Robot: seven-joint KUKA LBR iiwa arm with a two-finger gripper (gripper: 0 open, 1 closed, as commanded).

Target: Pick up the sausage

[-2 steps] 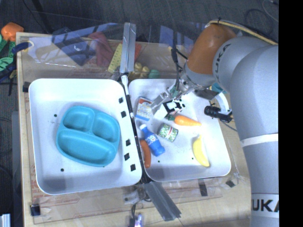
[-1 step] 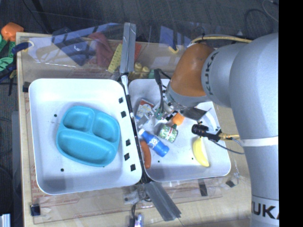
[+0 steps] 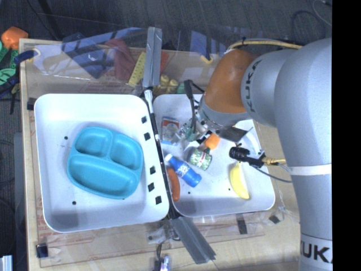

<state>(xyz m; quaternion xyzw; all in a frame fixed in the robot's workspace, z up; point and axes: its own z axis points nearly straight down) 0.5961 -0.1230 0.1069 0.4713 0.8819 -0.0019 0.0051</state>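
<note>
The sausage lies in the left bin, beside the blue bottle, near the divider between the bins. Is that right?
Not quite. The camera view shows the sausage in the right bin, not the left one. The rest holds: it lies beside the blue bottle, near the divider between the bins.

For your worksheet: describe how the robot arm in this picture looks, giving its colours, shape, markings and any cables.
The arm is thick, rounded and silver-grey, with a glossy orange band above the wrist. White letters "KU" mark its lower casing. A yellow cable runs behind it, and a thin wire leads from a small black fitting near the wrist.
</note>
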